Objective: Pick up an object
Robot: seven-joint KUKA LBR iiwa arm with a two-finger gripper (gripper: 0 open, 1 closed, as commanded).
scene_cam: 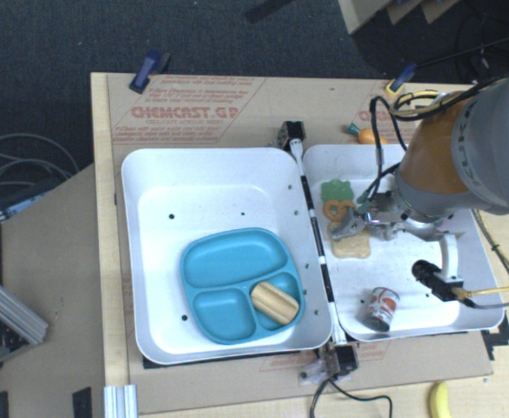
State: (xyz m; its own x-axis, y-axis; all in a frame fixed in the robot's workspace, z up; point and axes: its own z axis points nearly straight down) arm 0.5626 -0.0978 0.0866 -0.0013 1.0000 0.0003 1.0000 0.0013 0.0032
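Observation:
In the right bin (428, 320), the gripper (355, 222) hangs low over the bin's left part, with the grey arm and its orange band behind it. Directly under it lies a tan, bread-like piece (352, 247), and the view does not settle whether they touch. Just above the gripper sit a green piece (334, 189) and a small orange ring (336, 208). A small can (380, 307) lies on its side near the bin's front edge.
The left bin (150, 198) holds a blue divided plate (232, 273), with a tan roll (276, 301) in its lower right compartment. A black clip (292, 132) sits on the rim between the bins. Cables run along the arm at the right.

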